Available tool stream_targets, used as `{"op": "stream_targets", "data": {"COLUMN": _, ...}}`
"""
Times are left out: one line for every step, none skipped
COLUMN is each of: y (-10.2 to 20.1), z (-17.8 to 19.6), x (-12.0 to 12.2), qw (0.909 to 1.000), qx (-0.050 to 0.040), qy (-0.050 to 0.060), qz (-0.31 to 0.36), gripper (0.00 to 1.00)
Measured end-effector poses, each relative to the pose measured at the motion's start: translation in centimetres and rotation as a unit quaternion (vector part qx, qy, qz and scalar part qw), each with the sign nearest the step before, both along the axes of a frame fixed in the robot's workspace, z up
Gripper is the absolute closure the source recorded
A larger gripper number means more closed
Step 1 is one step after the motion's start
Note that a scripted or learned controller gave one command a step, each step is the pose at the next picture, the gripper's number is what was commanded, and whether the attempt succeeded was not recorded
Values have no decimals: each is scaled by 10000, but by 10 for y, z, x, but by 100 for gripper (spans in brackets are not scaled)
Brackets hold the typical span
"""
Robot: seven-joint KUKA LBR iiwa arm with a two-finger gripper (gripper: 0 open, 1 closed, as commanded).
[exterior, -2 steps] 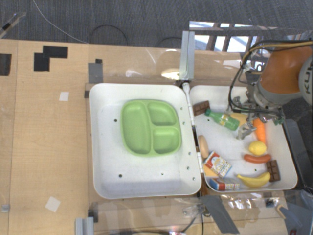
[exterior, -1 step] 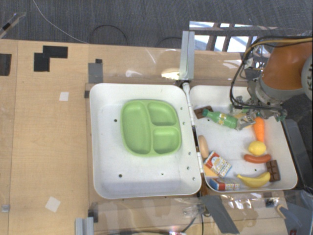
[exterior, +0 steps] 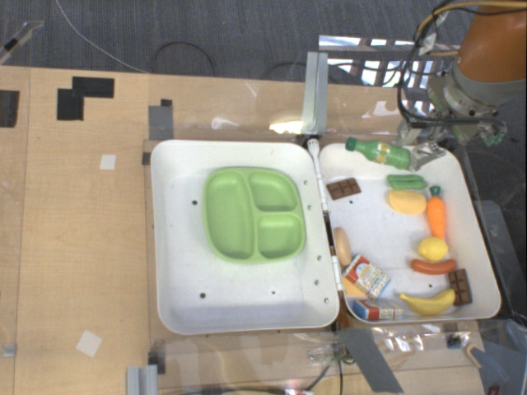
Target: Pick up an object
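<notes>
Your gripper (exterior: 422, 148) hangs over the far edge of the right bin (exterior: 375, 220), below the arm's orange band (exterior: 494, 44); you cannot tell how it is set, because the wrist and cables cover it from above. Just beside it, toward the bin's far left corner, a green bottle (exterior: 377, 151) with a yellow label lies on its side, and nothing can be seen held.

Nearer you in that bin, a green vegetable (exterior: 407, 182) lies above a yellow piece (exterior: 407, 202), with an orange carrot (exterior: 436, 215) to their right. A brown chocolate bar (exterior: 343, 188) rests near the bin's left wall. Further forward sit a lemon (exterior: 434, 248), a red sausage (exterior: 433, 265), a second brown bar (exterior: 459, 285), a banana (exterior: 426, 302), a small colourful carton (exterior: 367, 277), a can (exterior: 380, 310) on its side and a tan bread piece (exterior: 342, 244).

Your left bin (exterior: 177, 220) holds a light green divided plate (exterior: 253, 213) with three compartments, lying flat near its middle.

Both bins sit side by side on a pale wooden bench (exterior: 74, 237) with black square markings (exterior: 82, 95) at its far left. Beyond the bench you have dark grey carpet (exterior: 206, 15), crossed by a thin white cable (exterior: 99, 44)
</notes>
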State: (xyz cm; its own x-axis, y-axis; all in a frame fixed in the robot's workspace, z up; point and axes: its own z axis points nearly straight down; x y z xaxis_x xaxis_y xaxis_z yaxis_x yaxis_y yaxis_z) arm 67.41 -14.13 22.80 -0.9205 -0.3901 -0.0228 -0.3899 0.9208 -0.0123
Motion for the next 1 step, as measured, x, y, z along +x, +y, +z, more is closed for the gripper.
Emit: {"op": "stream_targets", "data": {"y": 32, "z": 51, "x": -3, "qw": 9973, "qx": 30, "qy": 47, "qz": -735, "gripper": 100}}
